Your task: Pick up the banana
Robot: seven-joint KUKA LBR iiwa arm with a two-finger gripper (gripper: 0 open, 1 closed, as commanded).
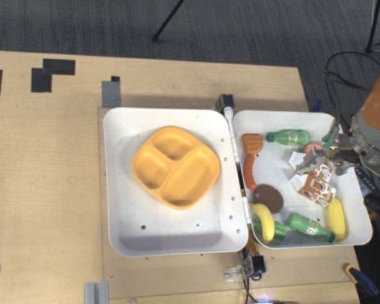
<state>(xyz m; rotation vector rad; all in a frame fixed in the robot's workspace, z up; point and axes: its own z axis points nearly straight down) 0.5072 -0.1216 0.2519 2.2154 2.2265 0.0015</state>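
The banana [263, 221] is yellow and curved. It lies in the front left corner of the right bin [361, 236], just below a brown disc [269, 197]. My gripper [315, 158] reaches in from the right and hangs over the bin's middle right part, above a white and orange snack packet [316, 187]. It is well to the upper right of the banana and apart from it. Nothing shows between the gripper and the banana except the brown disc and bare bin floor.
The right bin also holds a green bottle [288, 136] at the back, an orange item [252, 144], a red sausage [248, 168], a second green bottle [310, 227] beside the banana and a yellow corn cob [336, 216]. In the left bin [123, 233] sits a yellow divided plate [175, 166].
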